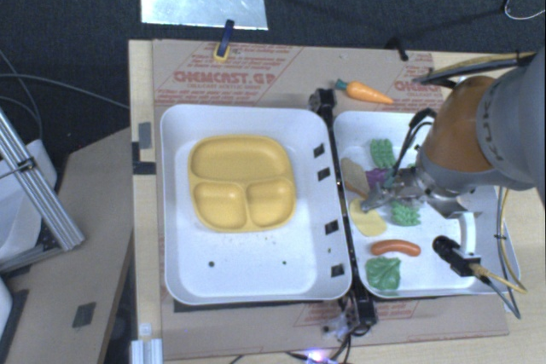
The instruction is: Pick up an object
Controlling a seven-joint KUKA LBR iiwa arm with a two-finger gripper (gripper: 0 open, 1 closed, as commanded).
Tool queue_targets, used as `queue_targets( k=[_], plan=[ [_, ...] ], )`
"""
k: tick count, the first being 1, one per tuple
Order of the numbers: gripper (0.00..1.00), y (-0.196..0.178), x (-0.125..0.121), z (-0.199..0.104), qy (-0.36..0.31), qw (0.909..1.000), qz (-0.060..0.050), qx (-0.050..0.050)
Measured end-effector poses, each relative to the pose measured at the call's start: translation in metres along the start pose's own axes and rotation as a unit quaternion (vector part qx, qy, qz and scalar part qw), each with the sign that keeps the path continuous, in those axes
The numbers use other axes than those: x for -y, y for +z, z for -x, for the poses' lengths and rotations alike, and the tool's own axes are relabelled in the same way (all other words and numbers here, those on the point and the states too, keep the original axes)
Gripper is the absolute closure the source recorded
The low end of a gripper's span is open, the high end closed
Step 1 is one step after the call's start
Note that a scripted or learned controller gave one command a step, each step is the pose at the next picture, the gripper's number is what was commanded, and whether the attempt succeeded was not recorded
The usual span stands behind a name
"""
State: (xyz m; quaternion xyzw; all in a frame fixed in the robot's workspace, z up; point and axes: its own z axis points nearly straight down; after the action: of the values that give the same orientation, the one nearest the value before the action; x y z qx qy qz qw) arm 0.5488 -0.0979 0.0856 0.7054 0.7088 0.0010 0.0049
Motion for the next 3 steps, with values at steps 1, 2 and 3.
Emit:
queue_targets(
  k=[1,2,3],
  plan=[
    [0.00,0.000,-0.020,-0.014,0.000,1.0000,-0.001,-0.002],
    [0.00,-0.001,0.056,-0.003,0.004,1.0000,-0.003,-0.003],
    [1.00,-0.016,0.048,-0.005,0.002,1.0000,0.005,-0.003]
  ],
)
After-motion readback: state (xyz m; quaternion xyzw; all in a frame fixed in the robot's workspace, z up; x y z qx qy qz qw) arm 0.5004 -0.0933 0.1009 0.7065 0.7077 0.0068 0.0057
